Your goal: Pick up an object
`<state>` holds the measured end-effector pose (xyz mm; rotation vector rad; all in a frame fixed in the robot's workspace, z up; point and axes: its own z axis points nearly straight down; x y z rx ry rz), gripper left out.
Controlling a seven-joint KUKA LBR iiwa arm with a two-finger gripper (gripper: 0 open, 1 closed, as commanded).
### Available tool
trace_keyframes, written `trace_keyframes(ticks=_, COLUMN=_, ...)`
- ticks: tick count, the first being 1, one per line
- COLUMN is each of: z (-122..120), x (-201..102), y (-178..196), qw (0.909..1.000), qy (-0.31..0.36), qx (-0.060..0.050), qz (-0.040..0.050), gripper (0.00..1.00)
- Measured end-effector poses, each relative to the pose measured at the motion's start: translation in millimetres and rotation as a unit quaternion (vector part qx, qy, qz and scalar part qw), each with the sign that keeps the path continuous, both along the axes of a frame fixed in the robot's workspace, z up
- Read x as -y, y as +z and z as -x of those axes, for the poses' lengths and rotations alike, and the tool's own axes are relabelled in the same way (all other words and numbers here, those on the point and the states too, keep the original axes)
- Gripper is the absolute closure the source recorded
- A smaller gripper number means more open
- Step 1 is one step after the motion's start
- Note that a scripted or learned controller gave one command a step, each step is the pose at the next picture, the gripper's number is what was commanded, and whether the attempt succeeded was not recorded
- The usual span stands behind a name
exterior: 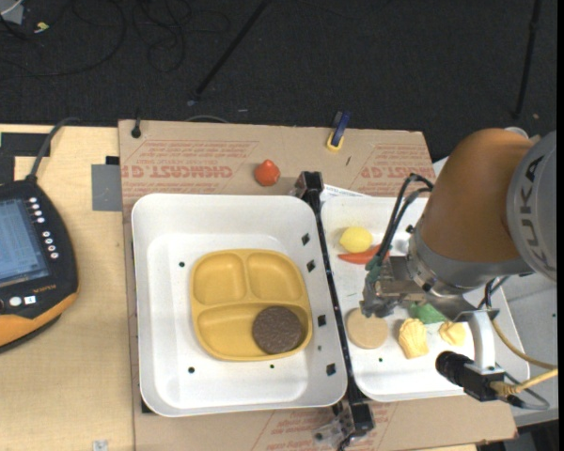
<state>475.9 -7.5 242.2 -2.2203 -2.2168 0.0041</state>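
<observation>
Nearest me, my pincer point(374, 310) hangs over a tan disc point(367, 331); yellow fruit point(355, 239) beyond; grip unreadable.

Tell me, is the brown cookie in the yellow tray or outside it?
In it. The brown cookie lies inside the yellow tray's lower right compartment, within the left bin.

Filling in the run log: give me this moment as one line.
end effector low in right white bin | above round tan disc | nothing seen held | brown disc on yellow divided plate, left bin
</observation>
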Motion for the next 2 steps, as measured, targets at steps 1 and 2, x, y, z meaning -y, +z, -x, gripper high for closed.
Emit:
trace_keyframes(ticks=1, z=-0.4, x=-8.5, y=36.9, qw=1.0000, qy=0.001, qx=0.003, qz=0.0002, gripper=1.00)
trace_keyframes(ticks=2, z=-0.5, x=-45.9, y=79.6, qw=1.0000, qy=0.002, qx=0.003, qz=0.0000, gripper=1.00)
